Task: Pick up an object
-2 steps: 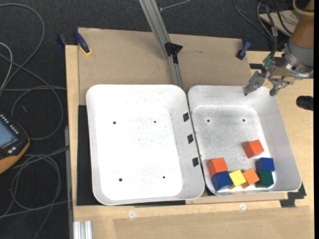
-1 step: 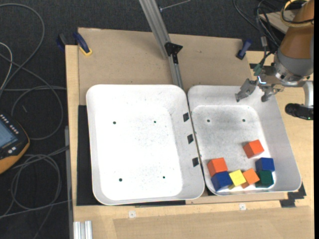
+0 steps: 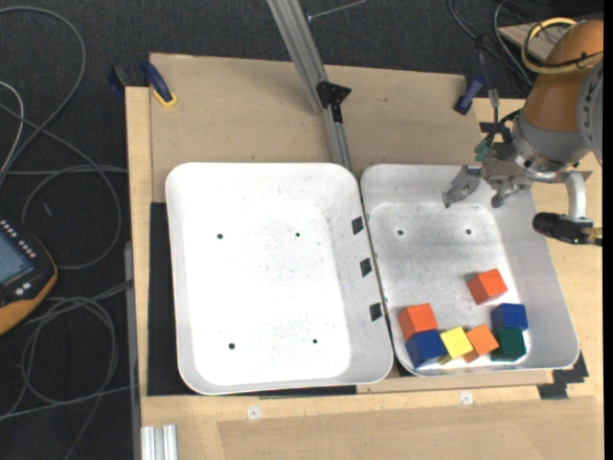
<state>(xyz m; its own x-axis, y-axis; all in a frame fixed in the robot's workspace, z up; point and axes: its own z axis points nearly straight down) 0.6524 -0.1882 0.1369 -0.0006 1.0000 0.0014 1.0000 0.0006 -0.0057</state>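
Observation:
My gripper (image 3: 476,192) hangs over the far end of the right bin (image 3: 421,192), its two fingers spread open with nothing between them. Several small blocks lie in the near part of that bin. One orange block (image 3: 488,285) sits alone toward the right wall. At the front edge lies a cluster: an orange block (image 3: 417,318), a blue block (image 3: 425,348), a yellow block (image 3: 457,342), another orange block (image 3: 482,339), a blue block (image 3: 510,315) and a green block (image 3: 511,344). The gripper is well behind all of them.
The left bin (image 3: 192,257) lies beside the right one, sharing a middle wall with black clips (image 3: 365,266). A slanted metal post (image 3: 311,65) rises behind the bins. Cables and a handheld pendant (image 3: 19,266) lie on the floor to the left.

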